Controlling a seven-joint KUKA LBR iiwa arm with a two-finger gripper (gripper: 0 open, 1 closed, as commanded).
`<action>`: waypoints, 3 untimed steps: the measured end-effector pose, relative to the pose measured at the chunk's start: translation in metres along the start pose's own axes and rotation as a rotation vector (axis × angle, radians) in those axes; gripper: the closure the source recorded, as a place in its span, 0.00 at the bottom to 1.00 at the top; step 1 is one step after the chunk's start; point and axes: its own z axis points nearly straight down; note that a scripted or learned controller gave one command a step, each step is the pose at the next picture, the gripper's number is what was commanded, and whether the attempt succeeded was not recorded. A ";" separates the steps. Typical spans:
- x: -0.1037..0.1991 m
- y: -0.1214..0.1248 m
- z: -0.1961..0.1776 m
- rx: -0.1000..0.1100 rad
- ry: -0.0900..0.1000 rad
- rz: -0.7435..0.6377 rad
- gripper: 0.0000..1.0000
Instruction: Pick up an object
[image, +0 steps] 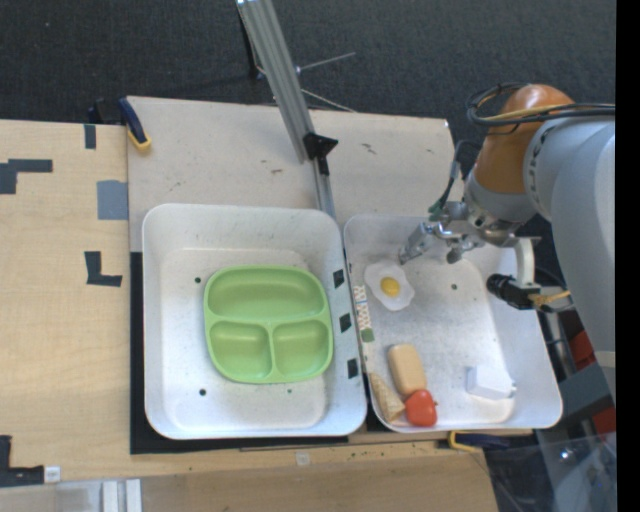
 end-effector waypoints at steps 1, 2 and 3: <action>0.000 0.001 -0.015 -0.005 -0.001 -0.001 1.00; 0.003 -0.003 -0.059 -0.010 0.000 0.001 1.00; -0.005 -0.005 -0.118 -0.012 -0.002 0.002 1.00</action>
